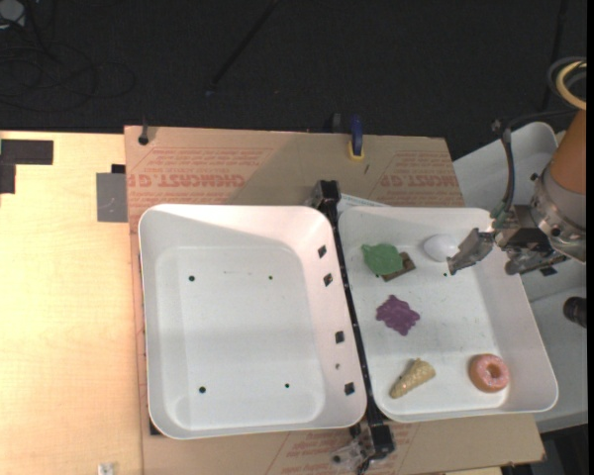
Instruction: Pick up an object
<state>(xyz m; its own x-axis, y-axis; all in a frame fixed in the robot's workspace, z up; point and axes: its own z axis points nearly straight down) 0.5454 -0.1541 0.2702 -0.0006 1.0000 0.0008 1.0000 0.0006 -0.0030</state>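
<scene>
Camera view puts the nearest candidate, a small white rounded object point(439, 246), in the right bin point(520, 349), near its far wall and just beside the tool point(495, 248). We judge it light, smooth and likely slippery, best pinched across its widest part. Other options lie further out: a green piece point(381, 258) on a brown bit, a purple lump point(397, 314), a cone-shaped piece point(412, 378) and a pink doughnut point(489, 372), all seemingly light toys. Whether the tool is released or clenched, we cannot tell. Beside it on the tabletop sits the left bin point(158, 315).
</scene>
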